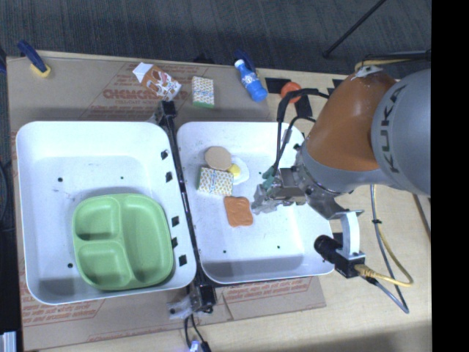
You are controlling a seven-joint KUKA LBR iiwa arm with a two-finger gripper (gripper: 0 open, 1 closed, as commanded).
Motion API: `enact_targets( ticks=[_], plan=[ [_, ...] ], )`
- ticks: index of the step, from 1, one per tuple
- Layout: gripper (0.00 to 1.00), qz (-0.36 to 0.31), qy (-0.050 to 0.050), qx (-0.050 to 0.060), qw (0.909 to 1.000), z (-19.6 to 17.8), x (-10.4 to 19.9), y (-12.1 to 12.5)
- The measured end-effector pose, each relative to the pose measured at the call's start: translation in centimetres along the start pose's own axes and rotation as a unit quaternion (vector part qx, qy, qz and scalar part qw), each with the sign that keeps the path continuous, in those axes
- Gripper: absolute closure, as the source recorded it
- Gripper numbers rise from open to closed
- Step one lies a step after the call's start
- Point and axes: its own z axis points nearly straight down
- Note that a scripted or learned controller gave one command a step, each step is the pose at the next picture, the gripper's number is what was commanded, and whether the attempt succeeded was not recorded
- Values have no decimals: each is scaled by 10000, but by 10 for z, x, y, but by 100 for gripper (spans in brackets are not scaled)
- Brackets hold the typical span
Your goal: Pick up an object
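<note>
The hand [265, 199] hangs low in the right bin [293, 259]; whether it is open or closed I cannot tell. The orange piece [238, 211] lies just beside it at about eight o'clock, long axis roughly twelve-to-six, flat on bare white floor. The patterned block [215, 181] and round brown piece [218, 157] crowd ten o'clock; the green tray [122, 240] sits in the left bin [44, 160].

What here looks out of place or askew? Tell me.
Nothing looks spilled or damaged. The green tray sits slightly rotated in the left bin, and a blue bottle lies on its side on the bench behind the bins.
</note>
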Motion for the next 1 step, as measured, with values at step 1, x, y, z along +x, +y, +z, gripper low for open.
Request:
enact_targets(
  ticks=[1],
  plan=[
    [0,4,-1,-2,10000,0,0,0]
  ],
)
